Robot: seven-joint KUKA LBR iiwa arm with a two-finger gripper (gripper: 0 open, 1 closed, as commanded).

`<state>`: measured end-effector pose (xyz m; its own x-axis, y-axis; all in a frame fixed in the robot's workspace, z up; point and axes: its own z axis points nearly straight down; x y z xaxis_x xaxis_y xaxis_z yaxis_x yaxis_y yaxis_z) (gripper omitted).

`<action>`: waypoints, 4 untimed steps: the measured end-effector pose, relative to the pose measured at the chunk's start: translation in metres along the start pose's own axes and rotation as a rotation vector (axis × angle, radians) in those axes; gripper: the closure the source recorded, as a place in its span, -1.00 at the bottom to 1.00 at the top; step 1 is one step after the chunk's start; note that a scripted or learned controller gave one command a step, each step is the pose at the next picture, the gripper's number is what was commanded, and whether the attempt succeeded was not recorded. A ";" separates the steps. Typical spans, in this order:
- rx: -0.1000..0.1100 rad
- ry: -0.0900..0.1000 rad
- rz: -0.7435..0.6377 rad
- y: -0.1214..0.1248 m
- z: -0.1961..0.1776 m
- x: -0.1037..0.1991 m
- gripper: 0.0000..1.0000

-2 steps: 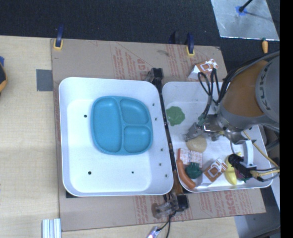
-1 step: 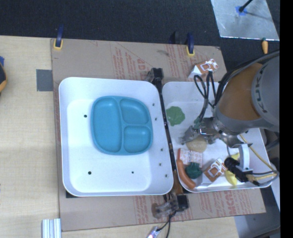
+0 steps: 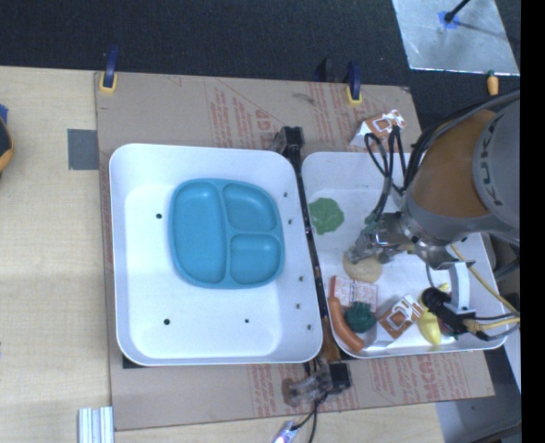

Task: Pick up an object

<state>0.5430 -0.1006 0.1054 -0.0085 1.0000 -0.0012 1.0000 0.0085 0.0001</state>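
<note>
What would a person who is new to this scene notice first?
First, the blue plastic divided plate lying alone in the left shallow white bin. Next, the grey arm with the orange band reaching from the right over the right white bin, its gripper low above a pale rounded object.

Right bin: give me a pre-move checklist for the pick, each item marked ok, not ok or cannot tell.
1. Gripper is over the right bin: ok.
2. A target lies under it: ok, the beige lump sits just below the gripper.
3. Lump is between the fingers: cannot tell.
4. Target has room around it: not ok, the printed packet touches its lower edge.
5. Green round piece is out of the way: ok, apart to the upper left.
6. Blue divided plate stays in the left bin: ok.
</note>
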 end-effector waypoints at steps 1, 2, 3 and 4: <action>0.001 0.002 0.004 0.023 -0.087 0.056 1.00; 0.003 0.001 0.004 0.023 -0.086 0.055 -1.00; 0.004 0.000 0.005 -0.014 -0.086 0.038 -1.00; 0.005 0.000 0.004 0.008 -0.018 0.007 -1.00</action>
<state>0.5508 -0.0938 0.1230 -0.0043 1.0000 -0.0008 1.0000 0.0043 -0.0052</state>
